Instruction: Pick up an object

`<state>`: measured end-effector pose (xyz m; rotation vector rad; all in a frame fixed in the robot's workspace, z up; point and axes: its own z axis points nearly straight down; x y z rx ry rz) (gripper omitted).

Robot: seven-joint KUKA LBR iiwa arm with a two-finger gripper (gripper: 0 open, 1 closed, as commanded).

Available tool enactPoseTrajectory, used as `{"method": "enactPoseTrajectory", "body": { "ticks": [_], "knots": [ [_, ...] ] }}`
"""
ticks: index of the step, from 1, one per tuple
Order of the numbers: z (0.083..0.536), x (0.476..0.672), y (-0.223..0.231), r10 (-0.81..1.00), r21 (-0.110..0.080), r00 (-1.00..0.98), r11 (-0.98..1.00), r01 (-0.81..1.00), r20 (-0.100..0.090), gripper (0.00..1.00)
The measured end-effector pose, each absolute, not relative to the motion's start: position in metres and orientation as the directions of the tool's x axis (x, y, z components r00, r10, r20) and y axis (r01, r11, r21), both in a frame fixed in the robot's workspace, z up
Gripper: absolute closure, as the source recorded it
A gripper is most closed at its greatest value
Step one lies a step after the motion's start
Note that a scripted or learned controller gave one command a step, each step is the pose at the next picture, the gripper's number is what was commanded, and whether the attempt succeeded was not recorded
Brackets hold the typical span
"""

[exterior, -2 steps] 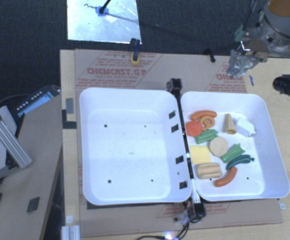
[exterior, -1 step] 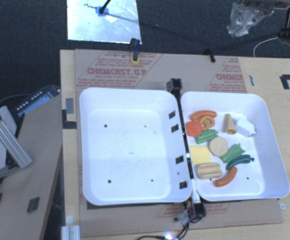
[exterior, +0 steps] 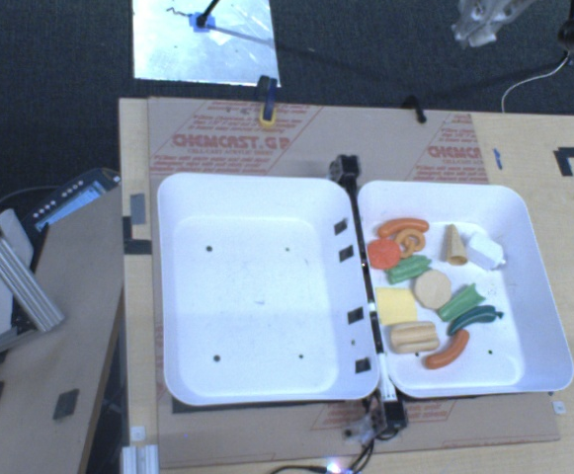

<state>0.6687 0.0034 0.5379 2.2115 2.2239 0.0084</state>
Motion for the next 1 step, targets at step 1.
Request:
{"method": "enactPoseTrajectory", "body": {
  "ticks": [1],
  "knots": [
    [0.3729,0.6668,0.1029,1.000,-0.014,-0.013,0.013,1.000,0.002,1.00]
  ]
}}
